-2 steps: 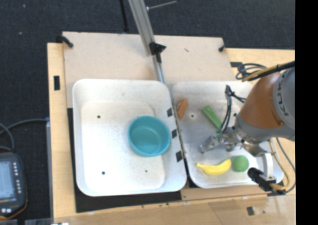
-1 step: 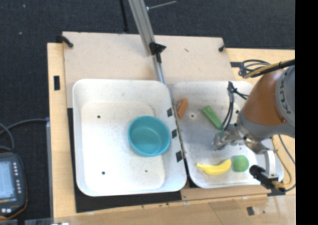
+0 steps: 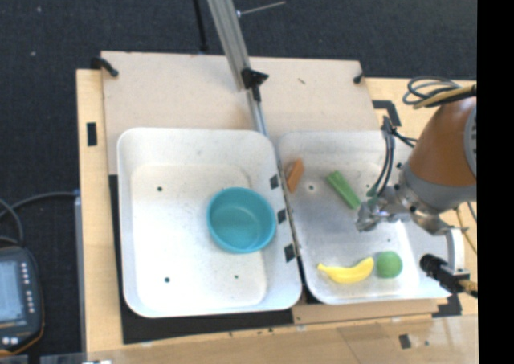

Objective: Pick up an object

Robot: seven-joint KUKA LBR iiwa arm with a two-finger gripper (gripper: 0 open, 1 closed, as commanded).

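the pincer (image 3: 366, 220) hangs low in the right bin (image 3: 321, 290), just right of the green block (image 3: 343, 190); i cannot tell its state. below it lie a banana (image 3: 347, 271) and green ball (image 3: 388, 264), touching. a blue bowl (image 3: 241, 220) sits in the left bin (image 3: 161, 290).

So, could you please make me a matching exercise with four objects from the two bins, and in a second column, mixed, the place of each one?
Objects:
1. blue bowl
2. banana
3. green block
4. orange piece

Places:
A. right bin, at its left wall near the divider
B. left bin
C. right bin, near the front edge, beside the green ball
D. right bin, middle, just left of the gripper

Pairs: 1-B, 2-C, 3-D, 4-A
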